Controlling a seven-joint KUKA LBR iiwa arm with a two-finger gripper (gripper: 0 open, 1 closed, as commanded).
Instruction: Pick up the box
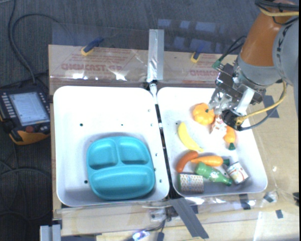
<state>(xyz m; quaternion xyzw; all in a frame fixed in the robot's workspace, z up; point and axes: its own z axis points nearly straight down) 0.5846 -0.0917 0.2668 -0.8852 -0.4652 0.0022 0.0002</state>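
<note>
Your box [192,183] lies in the right bin [256,157], at its near edge, well apart from the gripper [221,113], which hangs over the bin's far half beside the small pumpkin [203,113]. You see a small grey, speckled pack lying flat, just beside the green bottle [212,174].
</note>
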